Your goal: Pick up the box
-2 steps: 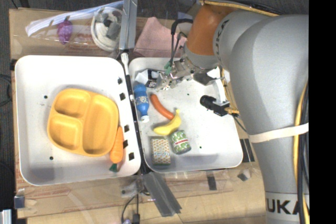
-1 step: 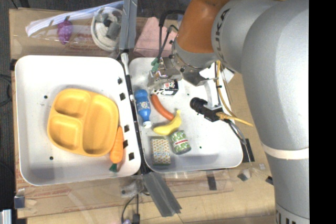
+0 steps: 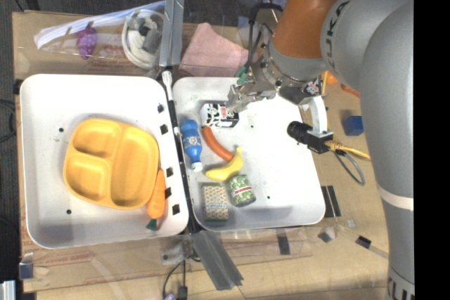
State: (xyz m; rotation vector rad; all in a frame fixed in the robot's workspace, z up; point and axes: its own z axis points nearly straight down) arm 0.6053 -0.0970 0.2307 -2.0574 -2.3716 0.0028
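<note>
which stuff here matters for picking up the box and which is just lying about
In the job:
small black-and-white carton box
gripper, right above the box

Lying about:
yellow divided plastic plate
orange carrot
blue-capped white bottle
red sausage
yellow banana

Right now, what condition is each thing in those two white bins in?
Box: lying in right bin, under gripper.
Blue bottle: on its side.
Banana: lying flat, unpeeled.
Orange sausage: lying flat.
Yellow tray: right way up.
Carrot: lying beside tray.
</note>
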